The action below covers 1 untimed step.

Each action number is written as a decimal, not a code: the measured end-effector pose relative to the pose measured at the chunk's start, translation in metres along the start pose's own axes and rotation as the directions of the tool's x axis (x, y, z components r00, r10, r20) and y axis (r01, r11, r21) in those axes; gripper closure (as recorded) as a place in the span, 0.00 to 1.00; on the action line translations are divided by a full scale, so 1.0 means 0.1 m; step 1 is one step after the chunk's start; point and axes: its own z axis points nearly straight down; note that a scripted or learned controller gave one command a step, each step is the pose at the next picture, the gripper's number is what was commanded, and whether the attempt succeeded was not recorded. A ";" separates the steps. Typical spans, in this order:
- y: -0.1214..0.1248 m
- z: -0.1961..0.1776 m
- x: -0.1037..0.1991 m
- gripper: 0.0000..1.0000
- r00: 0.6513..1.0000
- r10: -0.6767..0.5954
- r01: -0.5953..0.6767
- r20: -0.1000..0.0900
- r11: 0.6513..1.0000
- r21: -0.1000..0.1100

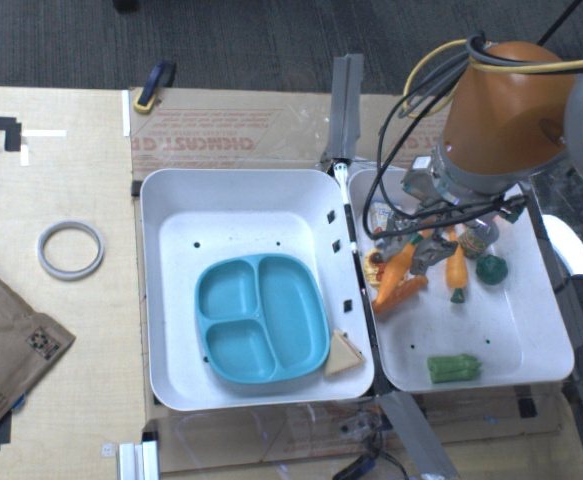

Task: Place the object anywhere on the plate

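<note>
A blue three-compartment plate (261, 318) lies in the left bin (161, 268). A beige wedge (344, 354) rests against the plate's lower right edge. The right bin (531, 353) holds toy food: an orange carrot (401, 266) over another orange piece (399, 291), a small orange piece with a green tip (457, 271), a dark green round piece (491, 268) and a green piece (454, 368) near the front. My gripper (426, 240) hangs low over the cluster of orange pieces at the right bin's back left, under the arm's orange band (501, 103).
A grey divider post (345, 108) stands behind the gap between the bins. Cables (421, 78) loop left of the arm. On the bench to the left lie a tape ring (71, 249) and a brown paper bag (6, 353).
</note>
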 end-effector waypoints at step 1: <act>0.48 0.00 -0.46 1.00 0.985 -0.175 0.175 -0.002 0.985 -0.001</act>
